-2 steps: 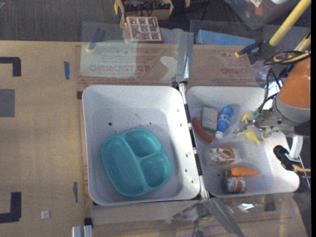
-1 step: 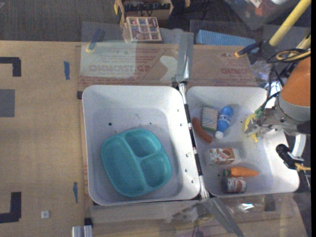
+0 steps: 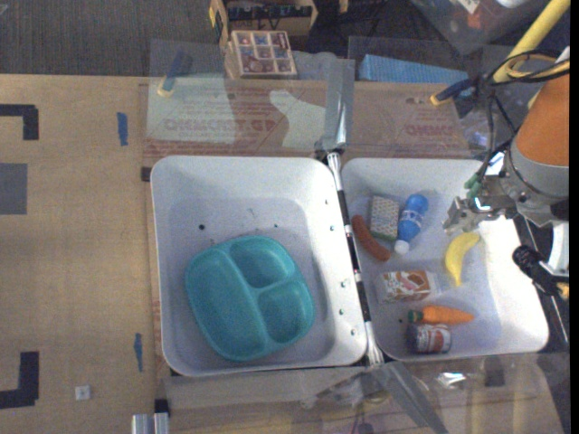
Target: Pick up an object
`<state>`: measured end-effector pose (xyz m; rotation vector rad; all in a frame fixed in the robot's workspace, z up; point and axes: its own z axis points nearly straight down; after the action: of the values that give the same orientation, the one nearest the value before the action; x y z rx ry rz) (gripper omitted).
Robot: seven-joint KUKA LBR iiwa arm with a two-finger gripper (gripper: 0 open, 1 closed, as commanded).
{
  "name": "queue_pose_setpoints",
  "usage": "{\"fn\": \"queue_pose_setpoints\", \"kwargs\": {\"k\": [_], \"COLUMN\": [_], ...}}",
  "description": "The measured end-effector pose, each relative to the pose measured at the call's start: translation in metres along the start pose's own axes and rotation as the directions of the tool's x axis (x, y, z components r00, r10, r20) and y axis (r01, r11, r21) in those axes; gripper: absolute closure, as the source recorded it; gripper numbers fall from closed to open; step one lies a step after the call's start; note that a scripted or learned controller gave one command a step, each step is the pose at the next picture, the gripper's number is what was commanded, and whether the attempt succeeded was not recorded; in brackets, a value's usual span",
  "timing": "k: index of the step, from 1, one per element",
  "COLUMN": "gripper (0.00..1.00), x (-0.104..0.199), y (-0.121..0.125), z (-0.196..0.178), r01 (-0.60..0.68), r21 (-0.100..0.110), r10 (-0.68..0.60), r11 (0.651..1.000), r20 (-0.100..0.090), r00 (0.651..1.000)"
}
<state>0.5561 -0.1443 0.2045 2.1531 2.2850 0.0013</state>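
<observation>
The right bin [image 3: 529, 333] holds a yellow banana [image 3: 460, 255], a blue and white bottle [image 3: 411, 221], a grey sponge-like block [image 3: 384, 216], a brown sausage [image 3: 371, 239], a snack packet [image 3: 409, 285], an orange carrot [image 3: 445, 315] and a small can [image 3: 428, 338]. My gripper [image 3: 463, 213] hangs over the bin's right part, just above the banana's upper end. Nothing shows between its fingers. The arm's orange band rises at the right edge.
The left bin [image 3: 181, 188] holds a teal divided plate [image 3: 250, 297]. Clear plastic sheets and cardboard boxes [image 3: 262, 25] stand behind the bins. Cables hang at the top right near the arm. Bare wooden bench lies to the left.
</observation>
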Motion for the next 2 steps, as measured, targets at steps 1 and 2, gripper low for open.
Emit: {"fn": "queue_pose_setpoints", "kwargs": {"k": [1,2], "gripper": [0.00,0.00], "x": [0.000,-0.022], "y": [0.000,-0.008], "z": [0.000,0.118], "r01": [0.000,-0.020], "r21": [0.000,-0.004], "r10": [0.000,0.020], "r11": [1.000,1.000], "r20": [0.000,0.001], "r00": [1.000,1.000]}}
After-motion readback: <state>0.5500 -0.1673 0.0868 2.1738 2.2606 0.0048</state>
